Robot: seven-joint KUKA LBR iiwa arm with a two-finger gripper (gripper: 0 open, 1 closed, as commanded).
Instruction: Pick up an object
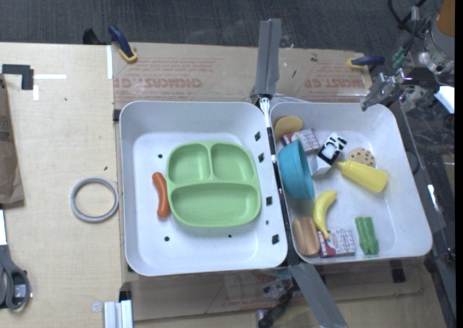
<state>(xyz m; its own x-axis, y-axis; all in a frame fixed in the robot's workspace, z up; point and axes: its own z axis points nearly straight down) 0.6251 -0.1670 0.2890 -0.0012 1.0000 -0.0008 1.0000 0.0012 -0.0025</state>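
Observation:
My gripper (385, 93) hangs over the far right rim of the right bin (412, 196), above the bench and apart from every object. In that bin lie a blue bowl (295, 169) tipped on its side, a yellow bottle (362, 175), a banana (323, 208), a cookie (361, 156), a black-and-white block (331, 148), a yellow bun-like piece (288, 125), a hot dog bun (305, 236), a green piece (366, 234) and small boxes (340, 242). The left bin (137, 225) holds a green divided plate (213, 184) and an orange sausage (161, 195).
A grey ring (95, 198) lies on the wooden bench left of the bins. Clamps (123, 43) sit on the cardboard behind them. A grey bar (268, 55) runs between the bins at the back. Cables (405, 8) hang near the arm at the upper right.

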